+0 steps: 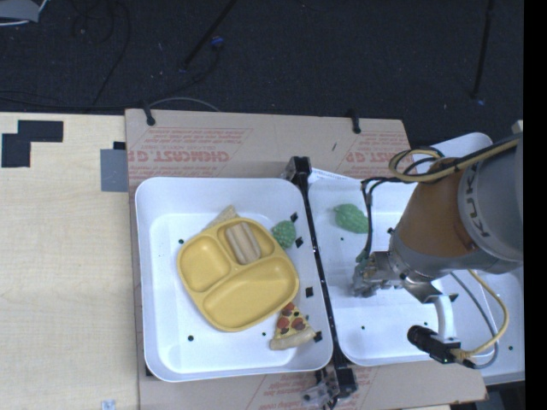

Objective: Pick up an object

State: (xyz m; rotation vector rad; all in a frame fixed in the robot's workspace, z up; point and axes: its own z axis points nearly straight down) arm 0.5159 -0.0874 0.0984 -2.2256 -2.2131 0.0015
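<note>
Reaching in from the right over the right bin (376,336), with the arm (438,229) bent low and the gripper (367,278) down near that bin's middle, closer to its left edge than its right. Cannot tell whether spread, pressed together or pinching anything: too small and too dark at the tip. Nothing seen gripped. Lying well apart from the gripper, toward the right bin's far left corner: a green leaf (350,218), alone on the white floor. Sitting in the left bin (162,314): a yellow plate (244,301) with three compartments, turned at a slant, with a tan bun (243,242) in its far right compartment. Just beside the plate's far right rim, near the left bin's right edge: a green floret (285,232). Resting by the left bin's near right corner, just off the plate: a pizza slice (292,328), point toward the near edge. Readable on the grey arm housing at the right: the letters "KU", the rest cut off. Printed in red along the cardboard (256,148) under both bins, by its far edge: a line of capitals, upside down and too blurred to spell out with confidence. Looping above the orange band: yellow cables (419,162).
</note>
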